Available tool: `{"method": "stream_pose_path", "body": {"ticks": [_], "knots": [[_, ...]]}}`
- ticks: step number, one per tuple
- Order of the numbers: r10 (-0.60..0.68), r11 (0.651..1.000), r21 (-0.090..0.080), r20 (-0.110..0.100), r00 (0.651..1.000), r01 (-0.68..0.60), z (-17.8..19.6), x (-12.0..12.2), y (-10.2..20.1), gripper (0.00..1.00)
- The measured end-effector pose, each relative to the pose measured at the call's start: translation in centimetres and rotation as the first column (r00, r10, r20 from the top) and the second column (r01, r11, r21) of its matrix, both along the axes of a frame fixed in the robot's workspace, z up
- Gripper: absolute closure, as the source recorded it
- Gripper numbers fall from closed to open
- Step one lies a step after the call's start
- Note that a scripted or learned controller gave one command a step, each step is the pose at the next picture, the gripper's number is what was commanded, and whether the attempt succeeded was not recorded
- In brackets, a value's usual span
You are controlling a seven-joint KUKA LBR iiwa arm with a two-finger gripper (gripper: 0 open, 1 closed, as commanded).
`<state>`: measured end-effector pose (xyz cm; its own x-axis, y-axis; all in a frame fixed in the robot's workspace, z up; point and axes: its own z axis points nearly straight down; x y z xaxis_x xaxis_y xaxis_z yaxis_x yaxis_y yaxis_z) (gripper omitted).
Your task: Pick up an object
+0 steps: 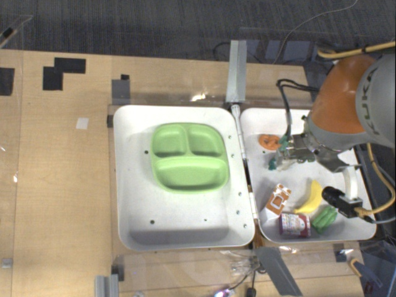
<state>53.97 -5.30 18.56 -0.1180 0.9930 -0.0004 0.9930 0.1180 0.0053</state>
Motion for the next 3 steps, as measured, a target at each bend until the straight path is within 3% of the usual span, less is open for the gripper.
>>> {"method": "stream_pose_path", "body": {"ticks": [1,2,3], "knots": [[0.000,1.000,0.000,0.000,1.000,0.000,0.0,0.0,0.0,0.00],[0.000,1.000,0.000,0.000,1.000,0.000,0.0,0.0,0.0,0.00],[0.166,0.986,-0.005,0.006,0.986,-0.166,-8.9,4.8,-5.2,0.00]]}}
